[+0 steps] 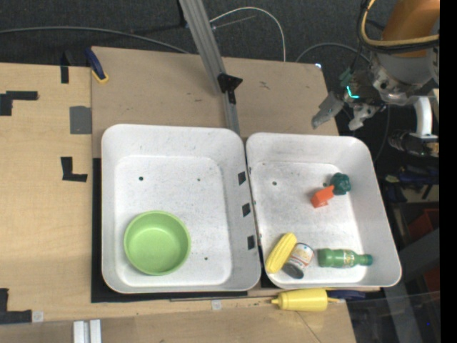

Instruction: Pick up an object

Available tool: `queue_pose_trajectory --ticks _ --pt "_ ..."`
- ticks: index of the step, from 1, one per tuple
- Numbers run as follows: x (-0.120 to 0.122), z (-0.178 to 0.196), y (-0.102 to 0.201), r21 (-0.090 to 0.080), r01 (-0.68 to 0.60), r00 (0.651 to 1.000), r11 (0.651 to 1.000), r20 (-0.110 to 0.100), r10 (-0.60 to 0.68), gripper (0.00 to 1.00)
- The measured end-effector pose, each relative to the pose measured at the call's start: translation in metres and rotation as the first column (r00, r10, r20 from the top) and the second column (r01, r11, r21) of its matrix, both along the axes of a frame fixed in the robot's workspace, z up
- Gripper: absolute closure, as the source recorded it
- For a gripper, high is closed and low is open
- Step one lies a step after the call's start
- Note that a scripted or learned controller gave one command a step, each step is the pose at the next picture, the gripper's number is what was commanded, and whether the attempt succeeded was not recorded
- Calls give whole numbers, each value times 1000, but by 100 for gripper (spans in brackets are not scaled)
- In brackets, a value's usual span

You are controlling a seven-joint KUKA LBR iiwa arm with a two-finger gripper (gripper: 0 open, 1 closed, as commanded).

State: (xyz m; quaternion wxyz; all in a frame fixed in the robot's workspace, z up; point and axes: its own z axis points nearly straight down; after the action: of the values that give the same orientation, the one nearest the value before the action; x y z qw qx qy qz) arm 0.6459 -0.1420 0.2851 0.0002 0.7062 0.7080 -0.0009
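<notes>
My gripper (343,116) hangs above the bench just beyond the far edge of the right bin (375,164), with its two fingers spread open and nothing between them. In the right bin lie a small orange piece (322,196) touching a dark green piece (340,184), a yellow corn-shaped toy (280,253), a small can (300,258) and a green bottle (343,258) on its side. A light green bowl (157,242) sits in the near left corner of the left bin (171,138).
A yellow bottle-like object (303,300) lies on the bench outside the right bin's near edge. A slanted grey metal pole (207,38) comes down to the bench behind the bins. Cables run across the dark area at the back.
</notes>
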Motion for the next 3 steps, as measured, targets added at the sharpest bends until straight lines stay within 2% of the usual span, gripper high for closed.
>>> queue_pose_trajectory --ticks 1,3 --pt "-2 -44 5 1 0 1000 1000 -4 0 0" --pt "3 -142 -4 0 1 1000 1000 -5 -1 0"
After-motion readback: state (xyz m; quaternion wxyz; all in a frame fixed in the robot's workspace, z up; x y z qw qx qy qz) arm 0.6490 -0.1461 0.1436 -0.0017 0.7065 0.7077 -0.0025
